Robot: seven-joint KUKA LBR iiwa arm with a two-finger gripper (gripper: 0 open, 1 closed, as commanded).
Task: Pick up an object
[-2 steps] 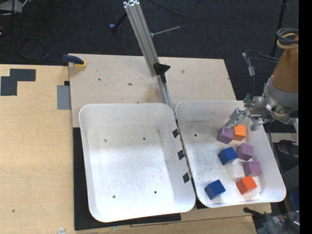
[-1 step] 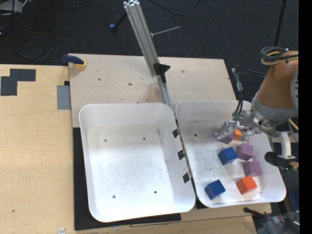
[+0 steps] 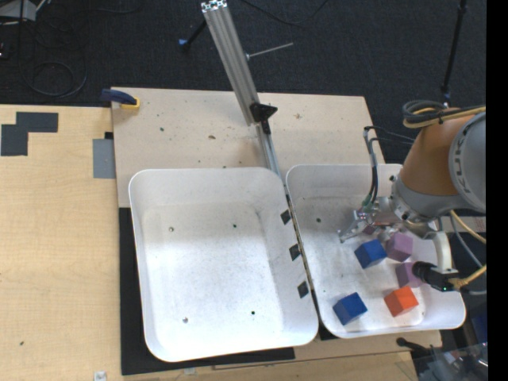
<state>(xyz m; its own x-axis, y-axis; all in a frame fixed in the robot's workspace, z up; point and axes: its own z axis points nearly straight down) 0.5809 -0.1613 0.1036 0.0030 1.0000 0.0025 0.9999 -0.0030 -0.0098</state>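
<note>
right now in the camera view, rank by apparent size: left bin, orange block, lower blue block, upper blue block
1. left bin, by far the largest
2. lower blue block and upper blue block: look alike, no ranking
3. orange block: about the same or slightly smaller, unsure

The left bin point(image 3: 214, 260) has a wide bare floor with lots of room to move. The right bin point(image 3: 333, 205) is much more crowded. The arm point(image 3: 440, 169) leans over its right side, and the gripper point(image 3: 359, 222) hangs low near the middle. Just below the gripper sits a blue block point(image 3: 370, 253), with a purple block point(image 3: 399, 246) touching it. Near the front wall are another blue block point(image 3: 349, 308) and an orange block point(image 3: 402, 301), with a small gap between them. The back left part of this bin is bare. A slanted metal rail point(image 3: 238, 70) crosses the tabletop point(image 3: 190, 129) behind the bins.
</note>
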